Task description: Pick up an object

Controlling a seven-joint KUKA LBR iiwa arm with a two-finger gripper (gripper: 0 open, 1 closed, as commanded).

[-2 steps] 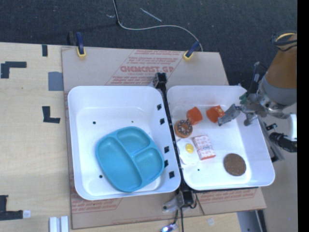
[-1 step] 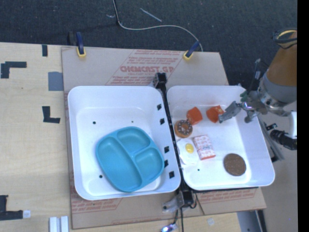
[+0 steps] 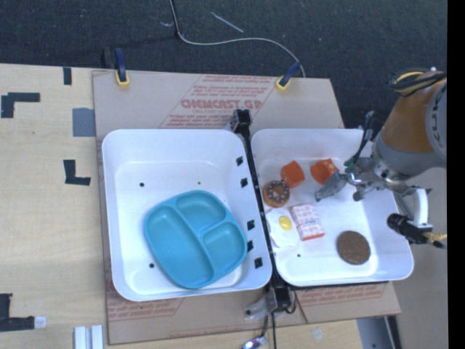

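My hand (image 3: 336, 186) hovered low in right bin (image 3: 389, 267), grip state unclear, nothing visibly held. Orange block (image 3: 323, 170) just beside hand; pick not yet done.

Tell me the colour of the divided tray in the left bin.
Light blue divided tray, seen in the camera view.

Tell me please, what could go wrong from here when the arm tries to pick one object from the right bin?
The orange blocks lie close together beside the gripper, so closing on one may push the other away. The doughnut, fried egg and small packet are crowded near the divider, leaving little finger room. The brown disc looks flat, so fingers might slide over it.
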